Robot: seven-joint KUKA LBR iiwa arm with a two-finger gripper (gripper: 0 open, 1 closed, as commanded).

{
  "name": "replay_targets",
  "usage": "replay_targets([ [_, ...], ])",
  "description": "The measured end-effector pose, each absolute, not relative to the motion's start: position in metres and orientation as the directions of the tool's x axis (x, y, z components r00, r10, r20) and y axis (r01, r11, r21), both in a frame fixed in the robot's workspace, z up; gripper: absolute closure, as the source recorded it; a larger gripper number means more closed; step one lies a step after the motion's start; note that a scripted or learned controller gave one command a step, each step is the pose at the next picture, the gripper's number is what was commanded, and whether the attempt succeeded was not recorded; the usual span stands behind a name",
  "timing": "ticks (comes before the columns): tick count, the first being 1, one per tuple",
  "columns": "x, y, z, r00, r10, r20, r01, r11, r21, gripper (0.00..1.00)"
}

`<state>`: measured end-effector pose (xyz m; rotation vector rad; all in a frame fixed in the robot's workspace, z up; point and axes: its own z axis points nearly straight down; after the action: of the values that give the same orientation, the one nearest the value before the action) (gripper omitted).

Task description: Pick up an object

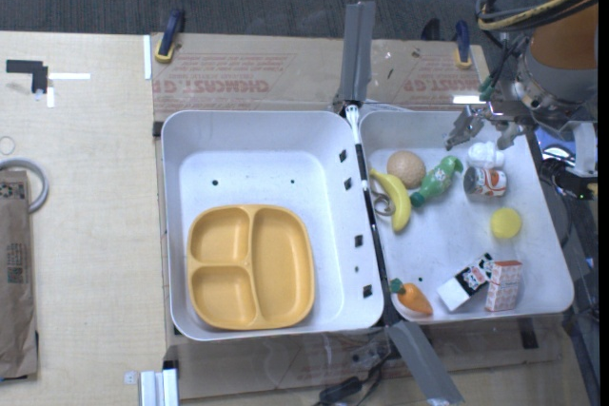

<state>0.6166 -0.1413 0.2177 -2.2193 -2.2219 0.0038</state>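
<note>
Wooden table (86, 233) carrying two white bins. Right bin (552, 299) holds the candidates: small jar (485, 182), green bottle (438, 181), banana (395, 198), yellow ball (506, 223), carrot (413, 299), cartons. End effector (485, 126) hangs at the back edge just above the jar, fingers spread, pinching nothing. Likely fault: crowded neighbours deflect a finger, so the jar tips or slips. Left bin holds a yellow divided plate (252, 266).
</note>
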Motion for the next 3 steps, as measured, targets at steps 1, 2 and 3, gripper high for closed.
replay_targets([
  [1,0.636,-0.118,0.136,-0.002,1.000,-0.001,1.000,0.002,-0.002,0.00],
  [2,0.623,-0.146,0.274,0.024,1.000,-0.002,1.000,-0.024,0.000,0.00],
  [3,0.542,-0.104,0.193,-0.127,0.992,0.000,0.992,0.127,-0.003,0.00],
])
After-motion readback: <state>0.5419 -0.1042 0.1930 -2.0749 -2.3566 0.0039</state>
